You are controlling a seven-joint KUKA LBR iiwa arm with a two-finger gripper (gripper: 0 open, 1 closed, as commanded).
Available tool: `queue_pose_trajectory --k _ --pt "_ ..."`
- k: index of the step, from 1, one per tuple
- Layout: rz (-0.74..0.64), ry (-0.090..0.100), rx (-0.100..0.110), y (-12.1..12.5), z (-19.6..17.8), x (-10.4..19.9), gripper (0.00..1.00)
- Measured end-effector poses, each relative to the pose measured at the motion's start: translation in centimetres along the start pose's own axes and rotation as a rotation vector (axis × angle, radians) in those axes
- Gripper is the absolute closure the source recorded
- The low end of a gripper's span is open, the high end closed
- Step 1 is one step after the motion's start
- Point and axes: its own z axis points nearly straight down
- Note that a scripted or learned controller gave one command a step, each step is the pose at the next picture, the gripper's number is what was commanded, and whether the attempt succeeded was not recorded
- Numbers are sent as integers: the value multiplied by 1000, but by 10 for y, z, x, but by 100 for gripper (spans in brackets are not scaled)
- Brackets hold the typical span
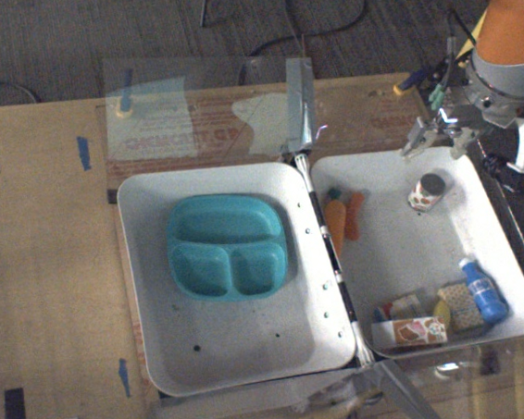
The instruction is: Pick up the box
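Observation:
The box [409,332] is a long white carton with red and orange print. It lies flat against the front wall of the right bin [397,255], near the front left corner. My gripper [438,140] hangs over the bin's far right edge, well away from the box. Its two metal fingers [415,145] are spread apart with nothing between them. Just below the gripper stands a small printed cup [429,191].
Two orange carrot-like pieces [343,218] lie by the right bin's left wall. A blue bottle [484,290], a speckled yellow block [459,306] and small items [398,309] crowd around the box. A teal divided plate [228,246] sits in the left bin [149,290].

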Motion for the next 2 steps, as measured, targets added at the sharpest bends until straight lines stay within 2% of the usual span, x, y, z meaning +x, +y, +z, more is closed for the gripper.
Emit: queue_pose_trajectory --k 1,2 --pt "300 -5 -35 1 95 -7 0" --pt "386 -1 -2 -57 -4 -44 0"
